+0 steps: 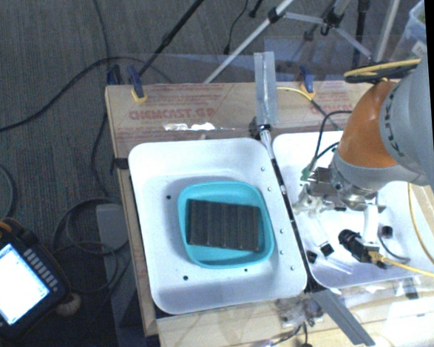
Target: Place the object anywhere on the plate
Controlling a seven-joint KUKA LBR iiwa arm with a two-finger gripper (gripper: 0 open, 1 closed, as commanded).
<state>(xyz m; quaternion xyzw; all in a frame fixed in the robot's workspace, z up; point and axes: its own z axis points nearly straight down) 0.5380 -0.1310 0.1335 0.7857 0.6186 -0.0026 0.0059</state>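
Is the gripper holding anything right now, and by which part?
Cannot tell; the gripper is over the right bin. The dark block lies on the plate, apart from it.

Light falls evenly and diffusely from above, moderately bright. The left shallow white plastic bin [151,233] reads cleanly, while the right shallow white plastic bin [400,201] is nearly washed out. The rounded turquoise plastic plate [197,256] throws only a faint, soft shadow. The glowing white screen of the handheld black pendant [13,283] is blown out. Everything looks soft and grainy; the grey arm with its orange band [373,125], nearest the lens, is blurriest.
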